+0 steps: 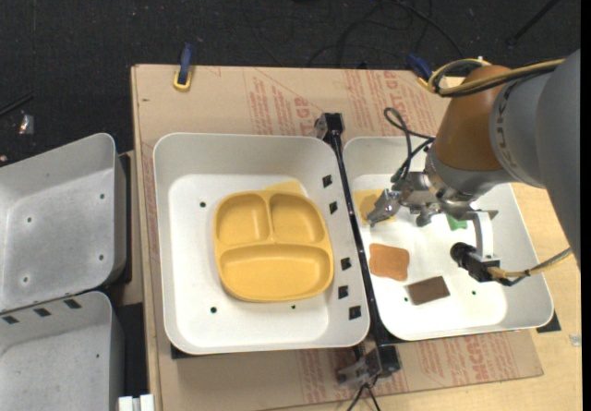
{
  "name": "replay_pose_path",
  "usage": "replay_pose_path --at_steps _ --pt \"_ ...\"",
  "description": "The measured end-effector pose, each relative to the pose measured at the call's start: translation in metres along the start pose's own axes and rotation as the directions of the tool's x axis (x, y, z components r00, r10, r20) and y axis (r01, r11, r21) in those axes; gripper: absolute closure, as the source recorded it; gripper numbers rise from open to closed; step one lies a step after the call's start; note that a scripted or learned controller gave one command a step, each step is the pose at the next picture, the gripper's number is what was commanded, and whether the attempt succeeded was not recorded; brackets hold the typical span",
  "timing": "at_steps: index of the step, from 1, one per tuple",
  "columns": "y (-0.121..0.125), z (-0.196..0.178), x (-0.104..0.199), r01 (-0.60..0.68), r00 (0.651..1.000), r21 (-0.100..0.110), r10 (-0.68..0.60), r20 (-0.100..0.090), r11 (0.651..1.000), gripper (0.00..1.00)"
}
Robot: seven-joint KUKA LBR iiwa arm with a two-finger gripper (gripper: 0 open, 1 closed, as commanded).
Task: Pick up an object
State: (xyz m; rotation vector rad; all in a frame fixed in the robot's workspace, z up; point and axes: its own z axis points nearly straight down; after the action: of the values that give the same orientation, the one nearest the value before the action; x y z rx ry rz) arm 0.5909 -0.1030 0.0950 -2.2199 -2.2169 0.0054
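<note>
Far to the left of the gripper (399,206), a yellow divided plate (273,246) is lying in the left bin (175,215), out of play. The gripper is hanging low in the right bin (526,308), over a yellow piece (367,204); whether it is open or closed I cannot tell. It is risking a miss against the divider (351,224). Just below it an orange slab (389,261) is lying flat, and a brown slab (428,290) further below-right; both look thin, hard to pinch.
</note>
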Motion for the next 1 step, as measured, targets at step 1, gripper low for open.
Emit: replay_pose_path --at_steps 1 --pt "0.0015 -0.0142 -0.0002 -0.001 1.000 -0.006 0.001 0.001 1.000 1.00"
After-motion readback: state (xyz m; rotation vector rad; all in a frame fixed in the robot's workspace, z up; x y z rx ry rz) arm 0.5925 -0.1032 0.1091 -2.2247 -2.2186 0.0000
